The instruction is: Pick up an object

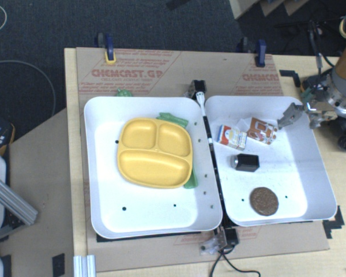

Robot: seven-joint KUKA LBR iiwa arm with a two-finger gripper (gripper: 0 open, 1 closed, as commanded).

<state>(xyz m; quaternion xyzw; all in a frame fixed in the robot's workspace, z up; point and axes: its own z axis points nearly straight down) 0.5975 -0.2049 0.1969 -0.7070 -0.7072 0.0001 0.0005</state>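
Observation:
In the right bin (311, 172) lie a red-and-white packet (231, 137), a brown-and-white packet (262, 130), a small black block (247, 163) and a round brown disc (264, 201). My gripper (300, 118) hangs over that bin's upper right corner, just right of the brown-and-white packet. It stands open with nothing between its fingers. The left bin (104, 178) holds a yellow divided plate (155, 153), and a green item (173, 119) pokes out from under the plate's far edge.
The bins sit on a cardboard sheet (138, 68) held by two blue clamps (109, 48) at the back. A black cable (203, 100) runs along the seam between the bins. The arm's wrist (337, 91) reaches in from the right edge.

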